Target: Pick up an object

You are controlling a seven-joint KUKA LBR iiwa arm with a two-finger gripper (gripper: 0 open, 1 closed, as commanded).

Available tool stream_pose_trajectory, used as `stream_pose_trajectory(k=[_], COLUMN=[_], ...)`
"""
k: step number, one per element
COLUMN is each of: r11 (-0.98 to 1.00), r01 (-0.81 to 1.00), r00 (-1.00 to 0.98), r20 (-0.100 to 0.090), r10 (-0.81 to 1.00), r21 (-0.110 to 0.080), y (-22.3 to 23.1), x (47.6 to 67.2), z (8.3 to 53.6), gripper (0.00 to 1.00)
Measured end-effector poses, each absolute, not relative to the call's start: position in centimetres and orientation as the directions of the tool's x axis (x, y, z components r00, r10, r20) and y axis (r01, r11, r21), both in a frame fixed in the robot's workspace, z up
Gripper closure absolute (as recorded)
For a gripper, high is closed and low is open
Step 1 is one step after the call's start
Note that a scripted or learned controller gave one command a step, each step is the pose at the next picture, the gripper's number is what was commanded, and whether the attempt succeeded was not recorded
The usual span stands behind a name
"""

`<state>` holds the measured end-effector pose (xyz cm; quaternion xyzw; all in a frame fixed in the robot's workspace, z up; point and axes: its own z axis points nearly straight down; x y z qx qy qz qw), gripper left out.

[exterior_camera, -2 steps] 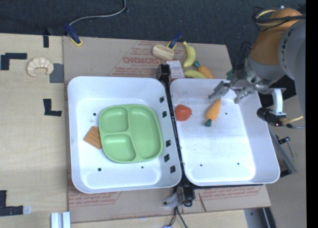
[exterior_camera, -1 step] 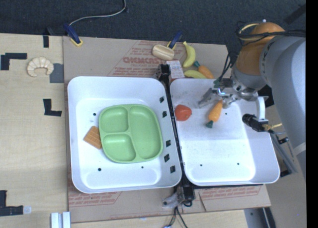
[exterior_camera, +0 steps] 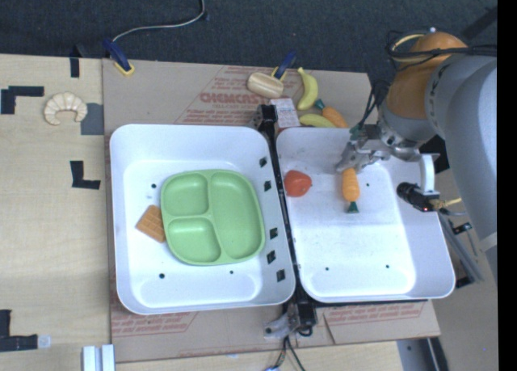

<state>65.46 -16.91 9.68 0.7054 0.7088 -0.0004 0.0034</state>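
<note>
Where the arm comes in from the right, its grey body fills the upper right corner, with the orange band showing above the wrist, and it bends down toward the back of the right bin. The gripper hangs low over that bin, its metal fingers pointing down and to the left, right at the top end of the carrot. Whether the jaws are open or closed on the carrot I cannot tell: the fingertips blur into the orange of its upper end, and the gap between them is too small to read. The carrot lies lengthwise on the bin floor, its dark green tip toward the front. A tomato sits to its left, near the wall between the bins and apart from the carrot.

The left bin holds a green divided plate, which covers part of an orange cracker at its left edge. Behind the bins, on the cardboard, lie a bread roll, a banana and a small box, crowded together so that their outlines are hard to separate. A croissant rests on the bench at far left. The arm's far side is cut off by the frame.
</note>
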Motion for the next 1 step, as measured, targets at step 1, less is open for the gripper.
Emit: stream_pose_trajectory(k=[1], r11=[0.002], r01=[1.0], r00=[-0.002], r20=[0.001], r10=[1.0], r21=[0.0], y=[-11.4], x=[65.93], z=[11.01], gripper=[1.0])
